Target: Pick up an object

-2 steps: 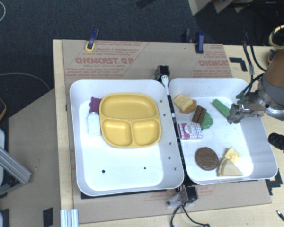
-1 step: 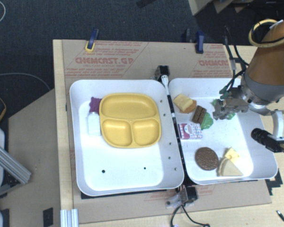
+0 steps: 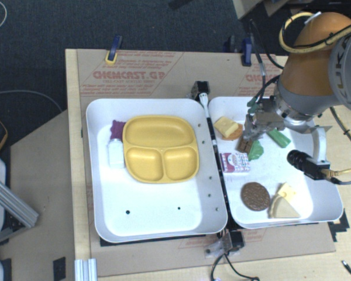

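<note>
My gripper (image 3: 245, 141) reaches down into the right bin (image 3: 322, 211), near its upper middle. Its tip hangs just left of a green object (image 3: 255, 151) and close to a second green piece (image 3: 279, 138). A tan bread-like chunk (image 3: 225, 127) lies to its left. Below the gripper a pink and white carton (image 3: 235, 163) lies near the bin's left wall. A round brown cookie (image 3: 255, 196) and a pale yellow wedge (image 3: 285, 202) rest at the front of this bin. I see nothing lifted.
The left bin (image 3: 152, 221) holds a yellow divided plate (image 3: 161, 148) with a white bottle (image 3: 115, 151) with a purple cap beside it. A black part with a cable (image 3: 304, 164) juts from the arm over the right bin. The arm's orange band (image 3: 316, 45) rises at upper right.
</note>
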`<state>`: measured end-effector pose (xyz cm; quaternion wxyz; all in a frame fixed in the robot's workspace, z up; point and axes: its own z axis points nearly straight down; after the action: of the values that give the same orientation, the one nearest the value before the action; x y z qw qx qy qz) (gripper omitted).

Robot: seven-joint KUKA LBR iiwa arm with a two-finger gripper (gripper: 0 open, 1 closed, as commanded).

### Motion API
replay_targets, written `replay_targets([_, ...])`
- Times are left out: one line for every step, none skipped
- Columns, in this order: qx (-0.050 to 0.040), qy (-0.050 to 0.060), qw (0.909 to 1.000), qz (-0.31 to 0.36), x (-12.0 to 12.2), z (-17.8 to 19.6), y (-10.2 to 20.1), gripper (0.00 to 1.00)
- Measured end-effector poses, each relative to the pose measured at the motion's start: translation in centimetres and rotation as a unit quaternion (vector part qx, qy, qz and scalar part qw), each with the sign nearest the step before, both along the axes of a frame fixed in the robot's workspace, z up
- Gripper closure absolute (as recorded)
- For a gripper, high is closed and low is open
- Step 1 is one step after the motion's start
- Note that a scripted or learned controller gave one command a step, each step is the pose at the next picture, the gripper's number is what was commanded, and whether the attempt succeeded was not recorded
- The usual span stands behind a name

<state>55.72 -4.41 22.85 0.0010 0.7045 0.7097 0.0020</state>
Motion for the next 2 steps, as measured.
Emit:
replay_targets([-0.0001, 0.001, 1.0000, 0.000, 2.0, -1.2, 5.2, 1.00])
replay_targets([-0.0005, 0.001, 1.0000, -0.002, 2.6, -1.3, 7.8, 1.00])
